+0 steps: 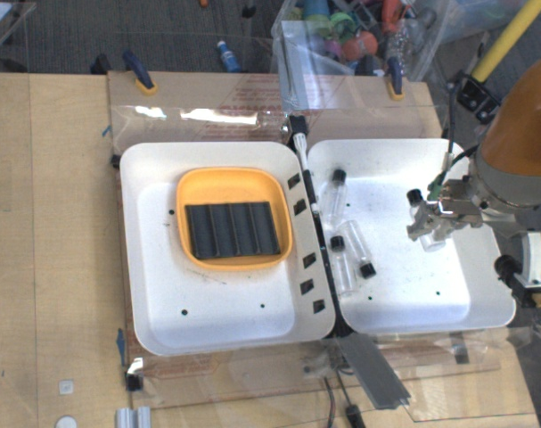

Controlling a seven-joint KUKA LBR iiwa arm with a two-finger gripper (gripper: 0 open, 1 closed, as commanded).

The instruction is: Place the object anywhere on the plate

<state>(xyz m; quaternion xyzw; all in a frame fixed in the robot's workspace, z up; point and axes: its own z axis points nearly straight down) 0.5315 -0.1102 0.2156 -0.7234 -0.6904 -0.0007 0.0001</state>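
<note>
- The bench [47, 239] is pale, matt wood-grain board, and fills the lower and left part of the view.
- The left bin [154, 319] is a shallow white tray with rounded corners and a smooth, slightly speckled floor; it sits at 9 o'clock from the view's centre.
- The right bin [404, 306] is the same shape and finish, touching the left bin along a dark seam, at about 3 o'clock from centre.
- The arm [520, 141] comes in from 3 o'clock, its orange band bulging at the right edge with grey metal below, the wrist hanging over the right bin's far right part.
- The plate [230, 181] is a glossy orange-yellow dish, squarish with soft corners, lying in the left bin toward 12 o'clock of its floor.
- A dark ribbed slab [232, 230], rectangular with four raised bars, lies flat inside the plate.
- The object, three clear plastic tubes [348, 252] with black caps, lies on the right bin's floor near its 9 o'clock edge, close together, well apart from the plate.
- The gripper [428, 228] is grey metal, pointing down toward the right bin at about 3 o'clock from the tubes; whether its fingers are apart or together I cannot tell.
</note>
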